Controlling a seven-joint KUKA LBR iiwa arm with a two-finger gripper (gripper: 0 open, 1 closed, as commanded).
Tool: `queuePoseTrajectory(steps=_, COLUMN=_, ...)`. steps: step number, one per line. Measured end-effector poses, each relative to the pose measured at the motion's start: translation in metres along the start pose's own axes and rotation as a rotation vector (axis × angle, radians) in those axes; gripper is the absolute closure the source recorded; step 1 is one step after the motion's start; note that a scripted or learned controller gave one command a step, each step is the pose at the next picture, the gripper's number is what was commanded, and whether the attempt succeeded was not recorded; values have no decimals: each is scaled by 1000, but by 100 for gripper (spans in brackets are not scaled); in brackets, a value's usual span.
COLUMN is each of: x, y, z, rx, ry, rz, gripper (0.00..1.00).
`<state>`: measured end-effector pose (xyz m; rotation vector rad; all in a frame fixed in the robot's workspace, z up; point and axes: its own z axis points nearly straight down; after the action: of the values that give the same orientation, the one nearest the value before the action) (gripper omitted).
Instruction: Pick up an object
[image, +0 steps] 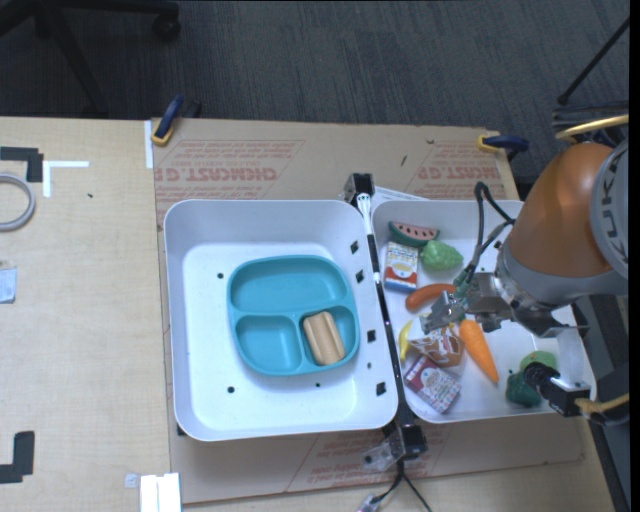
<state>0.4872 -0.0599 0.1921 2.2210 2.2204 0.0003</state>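
Two shallow white plastic bins sit side by side on a sheet of brown printed cardboard (260, 165) over the pale wooden bench (80, 330); the left bin (190, 400) fills the middle of the frame and holds a teal plastic divided plate (275, 290), with a tan bread-roll-shaped toy (323, 337) lying in the plate's lower right compartment; the right bin (570, 360) lies at centre right and holds a jumble of toy food; near its upper edge rests a red watermelon-slice toy (413, 232), below it a small red and white printed carton (400, 267), and just right of that a green rounded leafy toy (440, 255); a red-orange sausage-shaped toy (428, 296) lies beside the metal two-finger gripper (445, 315), whose tip hangs low over the pile at the bin's left part; whether its claw is spread or pressed together cannot be told, and nothing can be seen pinched in it; an orange carrot toy (480, 350) slants down to the right just beside the gripper, a clear crinkled packet with red print (432, 385) lies below it, and a yellow sliver of a toy (404, 340) peeks out at the bin's left wall; a dark green lumpy toy (525, 385) sits toward the lower right; the grey arm with its orange band (565, 215) enters from the right edge.
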Motion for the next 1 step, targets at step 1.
queuePoseTrajectory(steps=1, x=-35, y=-10, z=83, rx=2, ry=1, rz=3, gripper=0)
